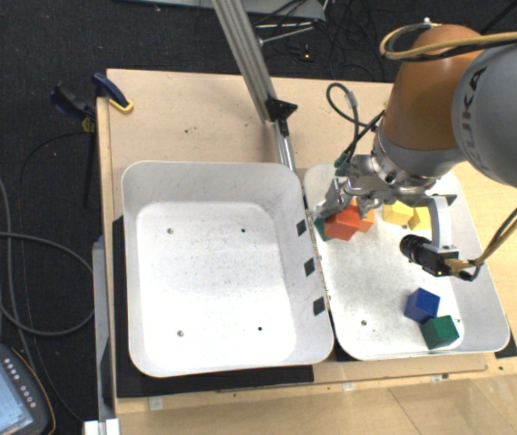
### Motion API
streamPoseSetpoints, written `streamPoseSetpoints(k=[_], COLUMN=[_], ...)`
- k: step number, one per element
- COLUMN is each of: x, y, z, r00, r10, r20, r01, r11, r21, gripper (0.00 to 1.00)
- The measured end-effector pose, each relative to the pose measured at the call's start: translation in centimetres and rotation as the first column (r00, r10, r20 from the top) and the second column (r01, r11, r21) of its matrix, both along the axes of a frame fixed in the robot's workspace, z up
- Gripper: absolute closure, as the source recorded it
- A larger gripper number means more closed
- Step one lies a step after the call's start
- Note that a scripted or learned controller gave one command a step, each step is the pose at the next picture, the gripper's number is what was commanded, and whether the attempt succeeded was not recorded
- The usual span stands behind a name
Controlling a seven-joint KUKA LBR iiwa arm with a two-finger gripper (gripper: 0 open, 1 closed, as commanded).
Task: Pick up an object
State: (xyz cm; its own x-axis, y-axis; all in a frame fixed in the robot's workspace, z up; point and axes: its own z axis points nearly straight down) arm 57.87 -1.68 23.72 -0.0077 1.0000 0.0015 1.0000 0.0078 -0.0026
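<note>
Now | bins [150, 184]: 2 | blocks: orange [347, 223], yellow [400, 214], blue [422, 304], green [440, 332] | pincer [356, 198]: state unclear

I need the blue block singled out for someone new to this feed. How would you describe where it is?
Look at the right-hand white bin, the one the arm reaches into. Near its lower right corner two blocks sit touching: the blue block is the upper-left one. Its neighbour is a green block, and the orange and yellow blocks lie farther up by the gripper.
</note>
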Motion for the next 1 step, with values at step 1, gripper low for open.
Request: streamPoseSetpoints(k=[1], x=[-0.18], y=[5.61], z=[-0.61], r00=[1.0], r10=[0.001], r20=[0.001], r01=[-0.001], r11=[1.0], r21=[0.001], gripper=[1.0])
